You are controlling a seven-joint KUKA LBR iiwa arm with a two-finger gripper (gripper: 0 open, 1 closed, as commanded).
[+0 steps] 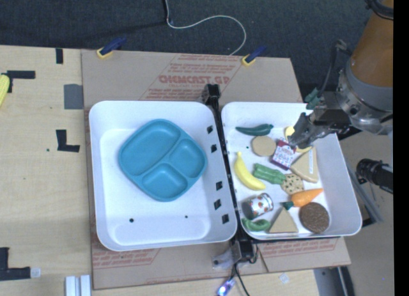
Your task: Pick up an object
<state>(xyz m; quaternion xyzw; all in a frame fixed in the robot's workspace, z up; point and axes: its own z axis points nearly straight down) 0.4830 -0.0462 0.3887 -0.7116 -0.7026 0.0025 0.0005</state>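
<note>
Your pincer [295, 136] hangs at the right bin's [350, 192] one o'clock; you cannot tell its grip. Toy food [281, 183] fills that bin; a blue plate [162, 158] sits in the left bin [102, 160].

The gripper [298, 136] hangs over the upper right part of the right bin [350, 189], and the toy foods lie around it. Just below its tip sits a small purple-and-white packet [282, 155], tilted, too close to tell whether they touch. Left of the tip lies a tan round biscuit [261, 146], and above that a dark green chilli pepper [254, 129]. Below the packet are a green pea pod [268, 174] and a speckled cookie [293, 183]; a pale wedge [307, 166] lies beside them. Farther down and left is a yellow banana [245, 172]. Lowest lie an orange carrot [306, 196], a brown round patty [314, 217], a small can [258, 206] and a tan triangular wedge [284, 223].
</note>
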